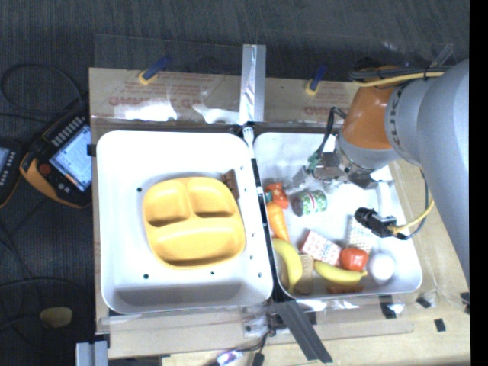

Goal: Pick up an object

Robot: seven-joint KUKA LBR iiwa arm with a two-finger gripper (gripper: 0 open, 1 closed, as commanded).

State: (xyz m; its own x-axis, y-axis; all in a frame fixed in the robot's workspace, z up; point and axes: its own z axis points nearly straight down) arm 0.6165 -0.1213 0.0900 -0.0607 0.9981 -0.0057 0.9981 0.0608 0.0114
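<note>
My gripper (319,172) hangs low over the back of the right bin (404,280), below the arm's orange band (366,128). Just in front of it and slightly left lies a small green-labelled can (309,202) on its side; I cannot see whether they touch. A red item (276,195) and an orange carrot (278,221) lie along the bin's left wall. Two bananas (288,261) (338,273), a pink-and-white box (319,246), a red tomato (353,259) and a white ball (381,266) crowd the front of the bin.
The left bin (114,227) holds a yellow divided tray (194,219) with a small brown object (229,180) at its back right corner. A black cable connector (374,219) hangs off the arm over the right bin. A handheld pendant (65,158) lies left of the bench.
</note>
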